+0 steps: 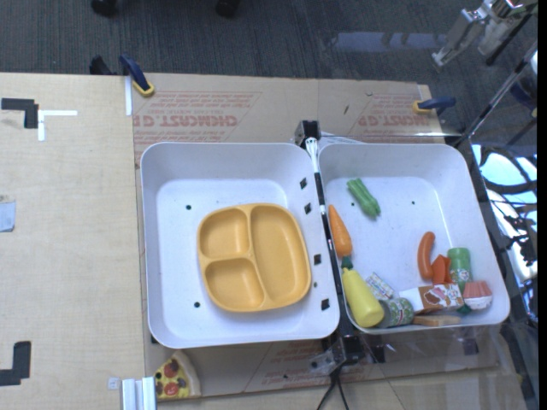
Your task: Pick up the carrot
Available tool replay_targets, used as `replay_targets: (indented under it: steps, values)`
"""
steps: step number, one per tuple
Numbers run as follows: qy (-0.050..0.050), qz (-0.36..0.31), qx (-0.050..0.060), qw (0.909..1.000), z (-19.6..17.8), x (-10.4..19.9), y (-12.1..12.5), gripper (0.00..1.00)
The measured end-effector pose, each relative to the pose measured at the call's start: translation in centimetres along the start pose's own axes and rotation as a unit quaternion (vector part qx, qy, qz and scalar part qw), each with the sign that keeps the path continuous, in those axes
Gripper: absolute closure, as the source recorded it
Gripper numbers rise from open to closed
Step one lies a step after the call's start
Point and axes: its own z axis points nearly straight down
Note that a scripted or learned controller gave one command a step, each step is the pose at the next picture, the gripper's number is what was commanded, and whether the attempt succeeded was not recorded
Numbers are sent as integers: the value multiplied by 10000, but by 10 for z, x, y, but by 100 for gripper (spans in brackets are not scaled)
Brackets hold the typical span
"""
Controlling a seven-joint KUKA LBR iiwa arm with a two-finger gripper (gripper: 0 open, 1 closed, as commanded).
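Note:
The carrot (340, 234) is orange with a small green top. It lies lengthwise against the left wall of the right bin (444, 165), just above a yellow bottle (361, 300).
The left bin (162, 229) holds a yellow divided plate (253, 255). In the right bin lie a green pepper (364, 197), an orange sausage (425, 254), a green can (459, 264), and several small packets and toys along the front wall. A toy pizza slice (173, 378) lies on the bench below the left bin.

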Motion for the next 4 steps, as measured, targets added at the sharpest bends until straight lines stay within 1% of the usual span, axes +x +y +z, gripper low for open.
replay_targets:
  steps: [1, 2, 3, 4]
  values:
    - [0, 1536, 5, 9881, -31, -38, 11, 0]
    - [2, 3051, 16, 9523, -30, -50, 6, 0]
    - [2, 4251, 23, 9052, -30, -46, 7, 0]
    - [-8, 4235, 39, 9059, -36, -46, 9, 100]
